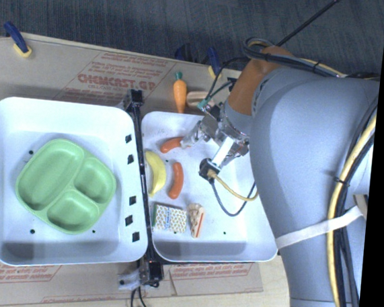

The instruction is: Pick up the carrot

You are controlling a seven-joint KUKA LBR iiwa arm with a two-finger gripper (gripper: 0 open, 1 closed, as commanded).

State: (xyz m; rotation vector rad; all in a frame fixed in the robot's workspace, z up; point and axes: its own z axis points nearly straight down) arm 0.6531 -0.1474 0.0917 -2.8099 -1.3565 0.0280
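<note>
Grey arm [309,194] looms nearest; gripper [195,135] state cannot be told. Carrot [179,94] outside the bin [236,251]: likely light, stiff, smooth; grasp mid-body.

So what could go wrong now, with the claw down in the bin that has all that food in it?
1. The carrot lies outside the right bin, on the cardboard past its far rim, while the claw sits inside beside a sausage. It may grab that instead.
2. Reaching the carrot means crossing the rim, which the claw could clip.
3. The yellow cable hangs low and might snag on the food.
</note>
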